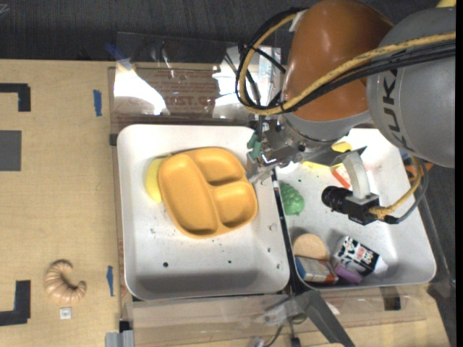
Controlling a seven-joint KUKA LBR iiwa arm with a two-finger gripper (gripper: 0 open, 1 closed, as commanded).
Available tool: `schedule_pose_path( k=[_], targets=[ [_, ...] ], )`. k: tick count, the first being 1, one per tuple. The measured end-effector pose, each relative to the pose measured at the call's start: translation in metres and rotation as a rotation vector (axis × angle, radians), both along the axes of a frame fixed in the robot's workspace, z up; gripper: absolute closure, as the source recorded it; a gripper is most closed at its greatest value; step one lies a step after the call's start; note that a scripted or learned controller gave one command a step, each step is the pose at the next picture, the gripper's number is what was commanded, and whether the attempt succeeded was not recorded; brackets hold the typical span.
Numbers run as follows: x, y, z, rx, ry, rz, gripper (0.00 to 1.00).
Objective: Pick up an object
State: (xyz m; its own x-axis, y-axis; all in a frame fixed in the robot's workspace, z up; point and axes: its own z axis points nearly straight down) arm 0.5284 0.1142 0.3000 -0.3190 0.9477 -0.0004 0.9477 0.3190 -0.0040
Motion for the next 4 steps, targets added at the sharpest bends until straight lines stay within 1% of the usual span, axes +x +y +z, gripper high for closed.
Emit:
schedule_pose_path(
  k=[1,2,3,4],
  targets=[
    [0.043,0.071,0.127,0.004,-0.012,0.381,1.0],
    [0.051,0.057,0.147,0.002,-0.01,0.389,1.0],
    [-0.001,0.037,0.035,0.001,0.001,0.303,1.0],
    [0.041,0.086,0.116,0.004,-0.01,0.315,1.0]
  ],
)
